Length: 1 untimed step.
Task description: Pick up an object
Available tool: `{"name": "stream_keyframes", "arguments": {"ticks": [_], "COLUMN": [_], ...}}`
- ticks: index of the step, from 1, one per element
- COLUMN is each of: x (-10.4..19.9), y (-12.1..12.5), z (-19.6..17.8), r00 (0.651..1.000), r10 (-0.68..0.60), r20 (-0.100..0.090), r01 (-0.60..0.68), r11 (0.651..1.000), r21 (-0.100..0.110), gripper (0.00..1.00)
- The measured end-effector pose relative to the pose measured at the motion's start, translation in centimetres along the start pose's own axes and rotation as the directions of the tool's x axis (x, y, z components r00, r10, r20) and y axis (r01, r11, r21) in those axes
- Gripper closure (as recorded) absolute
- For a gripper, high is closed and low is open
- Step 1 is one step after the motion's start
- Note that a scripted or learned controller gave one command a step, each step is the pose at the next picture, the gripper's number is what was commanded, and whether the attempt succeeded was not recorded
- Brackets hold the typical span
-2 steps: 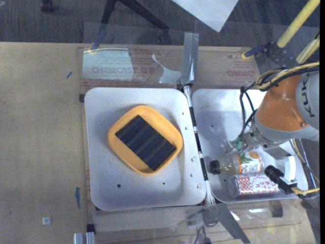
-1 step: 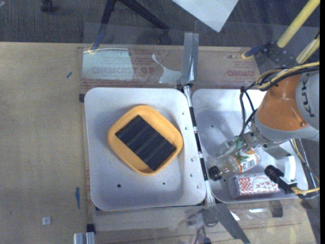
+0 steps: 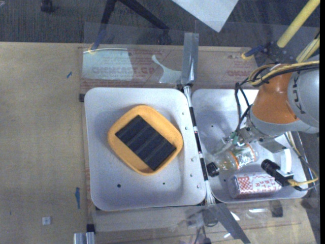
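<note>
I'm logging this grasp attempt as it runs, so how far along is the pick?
Done: the arm has reached over the right bin, its gripper low by the clear bottle. In hand: nothing visibly lifted; the bottle and the red-checked packet lie on the bin floor. Left: grasp and raise one item. The yellow-rimmed black pad sits in the left bin.

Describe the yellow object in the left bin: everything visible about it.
The yellow object is a rounded-square, tray-like piece that looks like plastic, with a raised yellow rim around a dark ribbed panel set into its top. It lies flat, turned diagonally to the bin's sides, near the middle of the left bin. It rests on the bin floor, touching no wall and no other object.
</note>
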<state>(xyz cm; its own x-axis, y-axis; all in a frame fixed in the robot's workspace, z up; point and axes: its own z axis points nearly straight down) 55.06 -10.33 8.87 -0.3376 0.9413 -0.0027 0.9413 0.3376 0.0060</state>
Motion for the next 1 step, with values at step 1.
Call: {"name": "stream_keyframes", "arguments": {"ticks": [1], "x": [-0.15], "y": [0.12], "z": [-1.1], "r00": [1.0], "r10": [0.003], "r20": [0.003], "r01": [-0.003], "r11": [1.0], "r21": [-0.006], "gripper": [1.0]}}
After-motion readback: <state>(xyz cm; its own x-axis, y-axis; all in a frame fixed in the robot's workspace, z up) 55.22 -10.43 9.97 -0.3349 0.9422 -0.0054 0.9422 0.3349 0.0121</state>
